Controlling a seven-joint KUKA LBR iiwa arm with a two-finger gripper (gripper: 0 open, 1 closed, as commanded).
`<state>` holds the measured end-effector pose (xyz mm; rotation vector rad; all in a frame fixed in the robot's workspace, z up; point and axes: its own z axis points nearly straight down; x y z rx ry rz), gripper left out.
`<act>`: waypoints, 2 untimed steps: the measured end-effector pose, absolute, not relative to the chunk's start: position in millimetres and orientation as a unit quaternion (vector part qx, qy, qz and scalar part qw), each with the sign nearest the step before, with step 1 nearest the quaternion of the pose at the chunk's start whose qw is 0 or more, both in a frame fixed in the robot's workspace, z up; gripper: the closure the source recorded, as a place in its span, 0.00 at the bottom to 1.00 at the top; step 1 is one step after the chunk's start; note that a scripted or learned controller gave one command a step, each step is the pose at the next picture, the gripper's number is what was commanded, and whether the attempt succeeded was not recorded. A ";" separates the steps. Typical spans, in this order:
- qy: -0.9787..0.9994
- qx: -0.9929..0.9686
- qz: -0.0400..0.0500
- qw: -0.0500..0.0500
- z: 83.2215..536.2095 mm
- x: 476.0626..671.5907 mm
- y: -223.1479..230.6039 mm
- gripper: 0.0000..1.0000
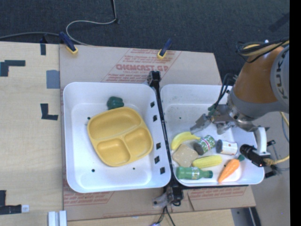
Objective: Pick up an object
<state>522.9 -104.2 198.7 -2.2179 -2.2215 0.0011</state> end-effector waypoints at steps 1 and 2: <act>-0.707 -0.707 0.000 0.001 104.5 524.9 -113.8 0.00; -0.707 -0.707 -0.001 0.000 91.8 484.2 -116.1 0.00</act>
